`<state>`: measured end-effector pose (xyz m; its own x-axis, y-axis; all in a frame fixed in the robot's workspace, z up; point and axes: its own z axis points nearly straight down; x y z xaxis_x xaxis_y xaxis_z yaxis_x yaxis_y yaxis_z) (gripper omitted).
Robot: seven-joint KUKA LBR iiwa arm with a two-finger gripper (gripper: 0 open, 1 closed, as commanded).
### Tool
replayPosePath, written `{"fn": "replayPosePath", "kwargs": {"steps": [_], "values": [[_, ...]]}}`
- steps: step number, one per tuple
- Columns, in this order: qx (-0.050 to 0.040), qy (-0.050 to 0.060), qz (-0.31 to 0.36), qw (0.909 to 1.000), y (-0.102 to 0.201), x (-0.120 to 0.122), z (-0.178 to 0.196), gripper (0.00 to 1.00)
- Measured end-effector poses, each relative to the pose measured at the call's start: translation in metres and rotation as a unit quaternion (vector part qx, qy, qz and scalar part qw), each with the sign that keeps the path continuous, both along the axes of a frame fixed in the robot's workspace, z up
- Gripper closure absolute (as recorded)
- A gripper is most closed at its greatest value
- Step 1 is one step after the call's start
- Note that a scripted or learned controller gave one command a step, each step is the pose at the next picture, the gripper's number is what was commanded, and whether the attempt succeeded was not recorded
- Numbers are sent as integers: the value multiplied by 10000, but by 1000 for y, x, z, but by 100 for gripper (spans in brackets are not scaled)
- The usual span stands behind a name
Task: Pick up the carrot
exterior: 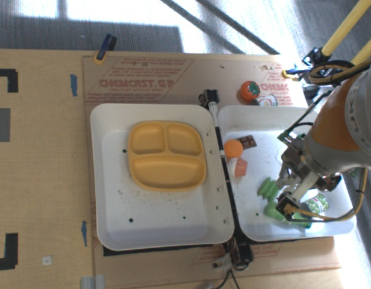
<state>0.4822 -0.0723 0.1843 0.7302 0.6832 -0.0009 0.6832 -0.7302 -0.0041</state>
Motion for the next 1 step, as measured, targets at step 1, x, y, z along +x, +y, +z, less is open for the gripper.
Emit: {"fn": "replayPosePath", "kwargs": {"steps": [1], "values": [[-12,-16,-465,9989,-74,-3,97,100]]}}
